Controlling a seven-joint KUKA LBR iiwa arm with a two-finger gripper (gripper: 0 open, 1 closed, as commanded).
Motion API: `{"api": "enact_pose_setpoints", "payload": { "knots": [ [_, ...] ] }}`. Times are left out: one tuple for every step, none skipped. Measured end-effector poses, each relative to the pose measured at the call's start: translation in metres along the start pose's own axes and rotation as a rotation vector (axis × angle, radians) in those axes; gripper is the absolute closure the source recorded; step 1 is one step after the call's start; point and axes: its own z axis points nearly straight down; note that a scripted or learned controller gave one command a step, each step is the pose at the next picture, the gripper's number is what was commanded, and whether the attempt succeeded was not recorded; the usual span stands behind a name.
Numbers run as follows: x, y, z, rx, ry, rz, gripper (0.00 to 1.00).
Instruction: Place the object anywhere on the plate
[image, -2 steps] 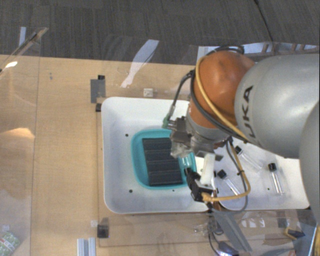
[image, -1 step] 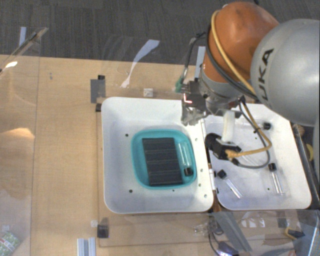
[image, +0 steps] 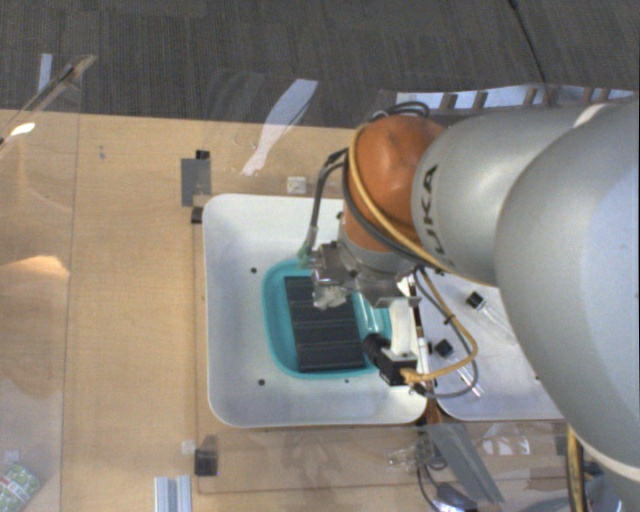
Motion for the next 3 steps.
{"api": "enact_pose_setpoints", "payload": {
  "knots": [
    [-0.033,0.078,-0.143,-0.004,0.001,0.300,1.00],
    [-0.012,0.112,0.004,0.001,0.000,0.146,1.00],
    [-0.012,0.112,0.004,0.000,0.000,0.145,0.00]
  ]
}}
